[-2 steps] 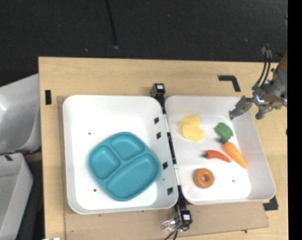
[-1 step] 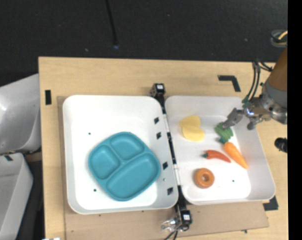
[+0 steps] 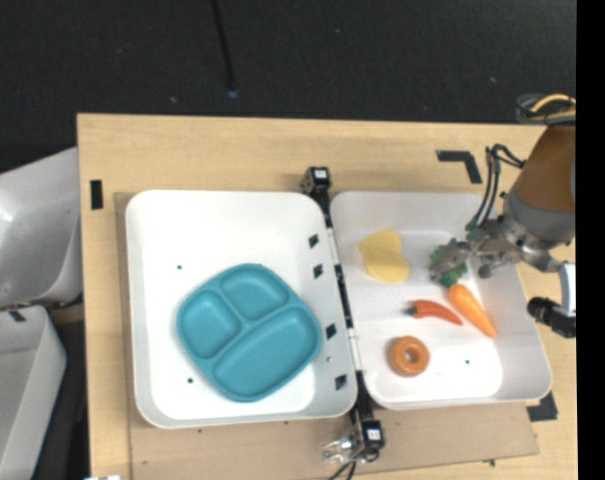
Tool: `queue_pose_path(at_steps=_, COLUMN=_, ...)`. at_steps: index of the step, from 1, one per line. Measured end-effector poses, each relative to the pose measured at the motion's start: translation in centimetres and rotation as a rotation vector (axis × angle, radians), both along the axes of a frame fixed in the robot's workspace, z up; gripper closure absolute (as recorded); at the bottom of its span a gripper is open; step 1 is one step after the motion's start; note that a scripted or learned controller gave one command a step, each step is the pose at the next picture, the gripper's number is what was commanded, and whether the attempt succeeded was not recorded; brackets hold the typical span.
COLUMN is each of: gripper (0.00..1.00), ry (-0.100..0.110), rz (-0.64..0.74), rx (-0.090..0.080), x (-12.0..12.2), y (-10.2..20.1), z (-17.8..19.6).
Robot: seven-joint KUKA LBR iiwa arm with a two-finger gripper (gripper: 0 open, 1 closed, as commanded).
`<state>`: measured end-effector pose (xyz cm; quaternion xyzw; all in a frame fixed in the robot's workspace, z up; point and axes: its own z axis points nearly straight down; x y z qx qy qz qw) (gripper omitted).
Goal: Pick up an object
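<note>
Orange carrot (image 3: 473,308) lying slantwise near the right bin's (image 3: 512,380) right edge, leafy top tucked right under the gripper (image 3: 460,259). Can't tell the gripper's state, too blurry there. Red chili pepper (image 3: 436,311) just beside the carrot toward the bin's middle, yellow lemon-ish lump (image 3: 384,256) nearer the left wall, orange donut (image 3: 410,356) by the front edge. Plenty of bare floor in the front right corner. Teal divided plate (image 3: 246,331) alone in the left bin (image 3: 152,268), loads of room around.
</note>
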<state>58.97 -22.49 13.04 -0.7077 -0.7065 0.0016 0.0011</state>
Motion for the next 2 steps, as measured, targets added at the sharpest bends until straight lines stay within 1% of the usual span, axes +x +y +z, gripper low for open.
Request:
queue_pose_path(at_steps=1, gripper=0.00, ry=-0.003, rz=-0.003, rx=-0.001, x=0.0, y=-0.1, z=-3.0)
queue_pose_path(at_steps=2, gripper=1.00, ry=-0.008, rz=-0.004, rx=-0.003, x=0.1, y=-0.2, z=-1.8)
